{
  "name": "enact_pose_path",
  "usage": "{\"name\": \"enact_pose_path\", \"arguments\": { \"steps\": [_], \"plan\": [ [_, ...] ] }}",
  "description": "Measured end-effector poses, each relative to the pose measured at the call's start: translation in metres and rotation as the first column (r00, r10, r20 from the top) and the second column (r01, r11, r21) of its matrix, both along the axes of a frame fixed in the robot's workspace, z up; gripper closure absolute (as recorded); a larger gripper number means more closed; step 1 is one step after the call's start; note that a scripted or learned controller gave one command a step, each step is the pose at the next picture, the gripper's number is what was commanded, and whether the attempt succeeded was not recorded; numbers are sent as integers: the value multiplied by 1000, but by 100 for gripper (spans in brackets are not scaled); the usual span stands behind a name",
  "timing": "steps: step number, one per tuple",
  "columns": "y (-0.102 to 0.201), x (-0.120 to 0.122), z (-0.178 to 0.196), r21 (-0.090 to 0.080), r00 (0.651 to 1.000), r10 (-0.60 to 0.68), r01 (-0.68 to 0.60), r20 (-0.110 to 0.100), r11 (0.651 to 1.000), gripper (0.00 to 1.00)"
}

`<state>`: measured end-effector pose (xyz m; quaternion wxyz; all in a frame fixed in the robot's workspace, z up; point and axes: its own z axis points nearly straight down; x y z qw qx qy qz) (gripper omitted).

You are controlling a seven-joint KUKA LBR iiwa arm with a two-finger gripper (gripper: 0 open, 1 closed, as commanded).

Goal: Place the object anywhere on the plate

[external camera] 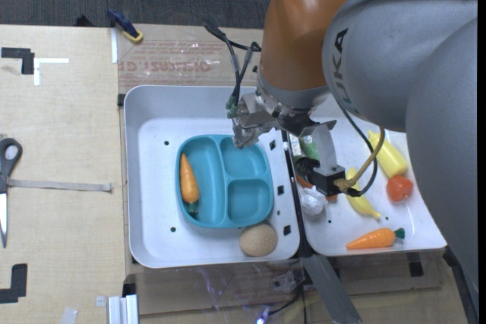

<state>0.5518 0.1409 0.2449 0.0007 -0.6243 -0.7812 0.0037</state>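
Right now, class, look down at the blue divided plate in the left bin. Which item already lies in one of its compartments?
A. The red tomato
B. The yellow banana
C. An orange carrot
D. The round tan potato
C. An orange carrot lies in the long left compartment of the blue divided plate, while the round tan potato sits outside the plate's lower rim.

**Carrot lies on the blue plate**

A small orange carrot [188,178] lies lengthwise in the long left compartment of the teal divided plate [247,201], well left of and below the gripper [244,134], which hangs over the plate's upper rim.
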Motion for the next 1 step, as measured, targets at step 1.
{"name": "enact_pose_path", "arguments": {
  "steps": [1],
  "plan": [
    [0,0,0,0,1000,0,0,0,1000,0]
  ]
}}
